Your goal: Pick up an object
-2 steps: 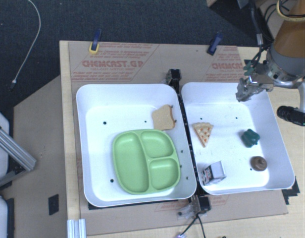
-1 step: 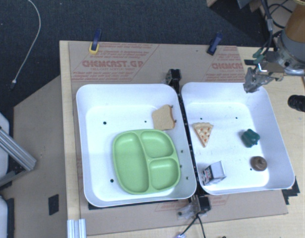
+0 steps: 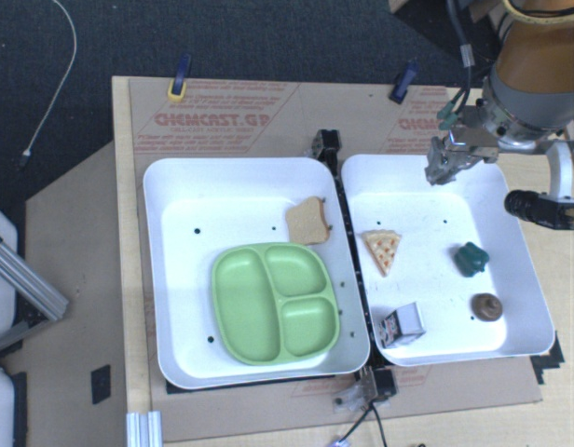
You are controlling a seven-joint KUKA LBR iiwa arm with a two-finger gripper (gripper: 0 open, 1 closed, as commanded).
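Note:
My gripper (image 3: 443, 170) hangs over the back edge of the right bin (image 3: 436, 347), with nothing seen between its fingers. In that bin lie a pizza slice (image 3: 382, 249) near the left wall, a teal object (image 3: 471, 259) to the right, a brown chocolate donut (image 3: 486, 307) at the front right, and a small grey and silver packet (image 3: 403, 324) at the front left. The left bin (image 3: 175, 240) holds a green divided plate (image 3: 275, 302) and a slice of toast (image 3: 308, 221) at its back right.
The two bins sit side by side on a cardboard sheet (image 3: 268, 115) held by a yellow clamp (image 3: 179, 81) and a blue clamp (image 3: 403, 82). A black clip (image 3: 326, 143) joins the bins at the back. A black bracket (image 3: 539, 206) juts in at the right.

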